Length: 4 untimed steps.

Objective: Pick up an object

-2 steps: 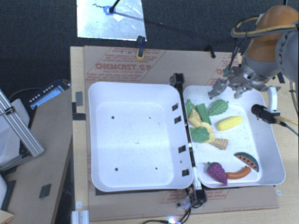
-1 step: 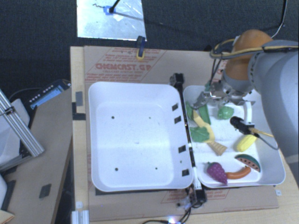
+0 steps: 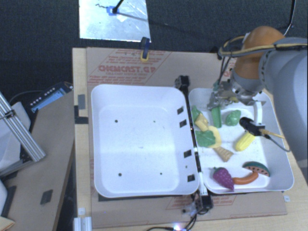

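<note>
My gripper (image 3: 218, 101) hangs low over the far part of the right bin (image 3: 284, 174), reaching in from the right. Just below its tip a green cucumber-like toy (image 3: 216, 118) lies upright, touching or nearly touching it. A green pepper (image 3: 233, 117) sits to the right of that toy, and a yellow piece (image 3: 201, 123) to its left. Further toward the front lie a leafy green toy (image 3: 205, 138), a yellow ring (image 3: 216, 134), a corn cob (image 3: 244, 141) and a cone (image 3: 223, 153).
At the right bin's front are purple grapes (image 3: 223, 177), an orange chili (image 3: 245, 179) and a watermelon slice (image 3: 255, 168). The left bin (image 3: 103, 129) stands beside it, across a black-clipped divider (image 3: 188, 129). A yellow and blue clamp (image 3: 144, 49) sits behind the bins.
</note>
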Tool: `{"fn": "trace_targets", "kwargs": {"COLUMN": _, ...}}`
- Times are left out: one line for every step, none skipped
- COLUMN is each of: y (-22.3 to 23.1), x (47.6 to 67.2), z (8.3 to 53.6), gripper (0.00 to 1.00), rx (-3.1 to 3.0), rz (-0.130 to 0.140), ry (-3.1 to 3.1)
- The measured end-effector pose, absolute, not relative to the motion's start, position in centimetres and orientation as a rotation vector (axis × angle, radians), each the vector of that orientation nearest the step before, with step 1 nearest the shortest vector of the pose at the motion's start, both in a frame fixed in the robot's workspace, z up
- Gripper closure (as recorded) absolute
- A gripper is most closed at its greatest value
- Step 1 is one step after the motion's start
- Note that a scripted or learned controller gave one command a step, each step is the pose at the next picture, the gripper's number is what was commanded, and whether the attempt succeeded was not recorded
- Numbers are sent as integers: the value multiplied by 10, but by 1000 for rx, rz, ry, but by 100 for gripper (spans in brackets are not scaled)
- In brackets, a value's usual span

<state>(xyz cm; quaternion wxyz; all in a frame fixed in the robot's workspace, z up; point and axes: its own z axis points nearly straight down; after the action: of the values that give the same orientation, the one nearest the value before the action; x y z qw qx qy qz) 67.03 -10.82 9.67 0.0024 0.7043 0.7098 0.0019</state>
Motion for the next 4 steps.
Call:
{"fn": "trace_targets", "kwargs": {"y": -108, "x": 670, "z": 96, "gripper": 0, "rx": 2209, "rz": 5, "ry": 2227}}
{"fn": "trace_targets", "kwargs": {"y": -166, "x": 636, "z": 84, "gripper": 0, "rx": 2225, "rz": 0, "ry": 2218}}
{"fn": "trace_targets", "kwargs": {"y": -163, "x": 640, "z": 97, "gripper": 100, "rx": 2213, "rz": 5, "ry": 2222}}
{"fn": "trace_targets", "kwargs": {"y": -193, "x": 665, "z": 83, "gripper": 100, "rx": 2234, "rz": -22, "ry": 2240}}
